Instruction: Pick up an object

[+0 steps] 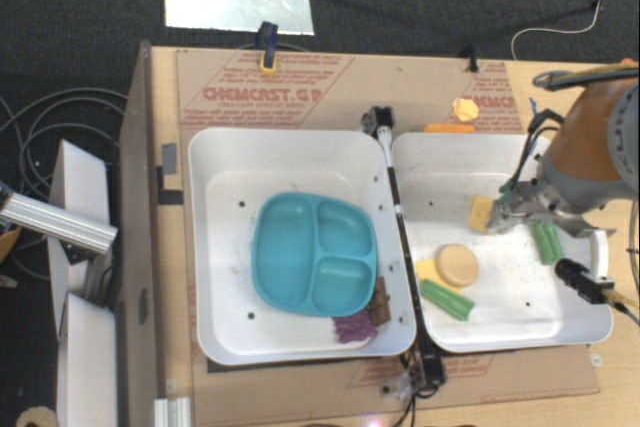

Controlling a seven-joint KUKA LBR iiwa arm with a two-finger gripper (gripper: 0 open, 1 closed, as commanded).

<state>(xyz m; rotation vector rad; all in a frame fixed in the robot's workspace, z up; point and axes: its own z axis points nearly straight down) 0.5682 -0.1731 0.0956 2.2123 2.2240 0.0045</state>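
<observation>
Fingers (497, 212) are hovering just beside the yellow block (481, 213), their spread unreadable, so you're risking them nudging it away instead of pinching it.

A turquoise divided plate (314, 253) lies in the white left bin (215, 215), with a purple piece (351, 327) and a brown piece (380, 303) at its near-right edge. The white right bin (440, 165) holds two green pieces (446, 299) (546, 242), a tan round (458, 265) and yellow bits (482, 212). The bench (300, 85) is tan cardboard with red lettering.
</observation>
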